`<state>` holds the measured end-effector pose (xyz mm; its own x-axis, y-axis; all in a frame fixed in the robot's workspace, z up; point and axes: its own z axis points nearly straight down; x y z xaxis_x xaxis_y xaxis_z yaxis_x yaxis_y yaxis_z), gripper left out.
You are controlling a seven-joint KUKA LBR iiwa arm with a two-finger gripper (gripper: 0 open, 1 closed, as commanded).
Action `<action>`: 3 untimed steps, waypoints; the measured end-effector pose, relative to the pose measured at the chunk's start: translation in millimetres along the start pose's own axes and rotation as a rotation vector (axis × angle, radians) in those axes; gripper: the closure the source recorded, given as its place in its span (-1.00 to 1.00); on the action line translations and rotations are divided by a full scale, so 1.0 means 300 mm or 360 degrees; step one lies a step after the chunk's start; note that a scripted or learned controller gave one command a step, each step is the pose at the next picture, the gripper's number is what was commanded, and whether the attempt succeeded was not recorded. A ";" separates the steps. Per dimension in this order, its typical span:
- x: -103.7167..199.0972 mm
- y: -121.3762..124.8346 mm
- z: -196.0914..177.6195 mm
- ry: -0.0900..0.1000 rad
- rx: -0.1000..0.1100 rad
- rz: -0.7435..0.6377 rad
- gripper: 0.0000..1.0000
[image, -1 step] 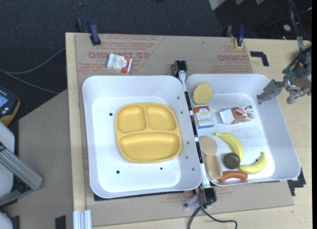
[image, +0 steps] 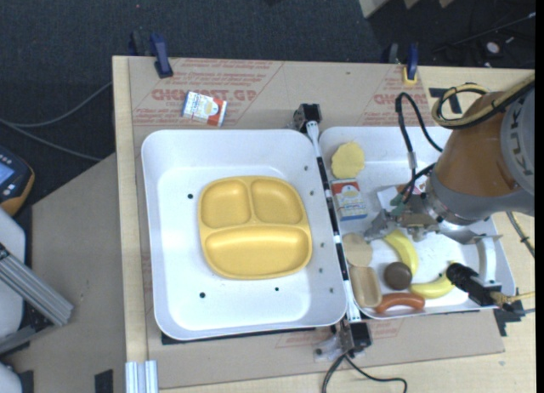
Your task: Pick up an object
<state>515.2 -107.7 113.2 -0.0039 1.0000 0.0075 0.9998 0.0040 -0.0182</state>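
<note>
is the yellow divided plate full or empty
Empty: the yellow plate in the left bin shows all three compartments bare.

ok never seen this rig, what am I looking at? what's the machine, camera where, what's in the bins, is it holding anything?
One fixed camera looks down at a slant on a bench with two shallow white bins. The grey arm with the orange band is a KUKA robot reaching in from the right; its gripper sits low in the right bin. The left bin holds a yellow divided plate. The right bin holds toy food: a banana, a brown ball, a sausage, a yellow disc and a small carton. Whether anything is gripped cannot be told.
</note>
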 end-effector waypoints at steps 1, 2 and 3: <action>-0.078 -0.030 0.104 -0.0009 -0.0018 0.0011 -1.00; -0.074 -0.023 0.062 -0.0012 -0.0031 0.0009 1.00; 0.177 0.101 -0.259 -0.0010 -0.0049 -0.0011 1.00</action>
